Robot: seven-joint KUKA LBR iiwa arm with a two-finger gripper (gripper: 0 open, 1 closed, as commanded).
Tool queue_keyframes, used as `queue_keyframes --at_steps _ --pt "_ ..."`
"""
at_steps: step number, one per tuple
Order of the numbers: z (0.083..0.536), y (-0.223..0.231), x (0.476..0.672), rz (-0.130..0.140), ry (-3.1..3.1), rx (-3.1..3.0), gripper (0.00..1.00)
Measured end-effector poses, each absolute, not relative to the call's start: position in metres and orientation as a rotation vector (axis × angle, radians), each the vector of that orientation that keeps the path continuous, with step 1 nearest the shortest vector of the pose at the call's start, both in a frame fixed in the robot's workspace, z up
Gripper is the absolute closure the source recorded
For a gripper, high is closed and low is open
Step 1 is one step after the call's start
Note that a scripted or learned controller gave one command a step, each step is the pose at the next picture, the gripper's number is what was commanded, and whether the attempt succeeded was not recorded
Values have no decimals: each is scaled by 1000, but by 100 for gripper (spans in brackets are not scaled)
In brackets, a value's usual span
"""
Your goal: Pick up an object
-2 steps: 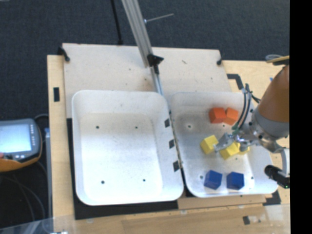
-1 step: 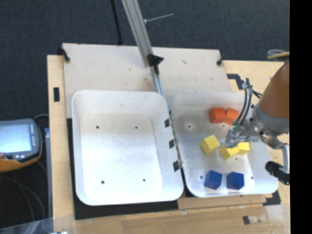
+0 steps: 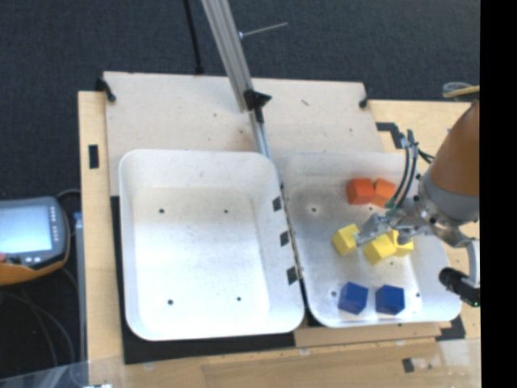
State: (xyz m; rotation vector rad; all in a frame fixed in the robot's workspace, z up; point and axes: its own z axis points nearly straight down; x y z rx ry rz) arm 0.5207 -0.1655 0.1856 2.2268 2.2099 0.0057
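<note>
The right bin (image 3: 319, 217) holds several small blocks. Two orange blocks (image 3: 361, 190) lie side by side at the back. A yellow block (image 3: 346, 239) sits mid-bin, and two more yellow blocks (image 3: 378, 250) lie just to its right. Two blue blocks (image 3: 353, 297) rest near the front edge. My gripper (image 3: 382, 228) hangs low over the pair of yellow blocks and partly covers them. I cannot make out whether it touches or holds either one. The arm's grey wrist and orange band come in from the right.
The left bin (image 3: 202, 241) stands beside the right one, their rims meeting along the middle. A slanted metal pole (image 3: 230, 47) rises behind the bins. A small screen device (image 3: 28, 233) sits off the bench at the left.
</note>
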Motion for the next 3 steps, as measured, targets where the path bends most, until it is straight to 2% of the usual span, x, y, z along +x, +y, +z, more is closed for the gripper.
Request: queue_keyframes --at_steps 1,2,3 --pt "96 -148 574 6 2220 2212 0" --pt "109 -149 573 5 2220 2213 100" --pt "202 -72 594 12 2228 2207 100"
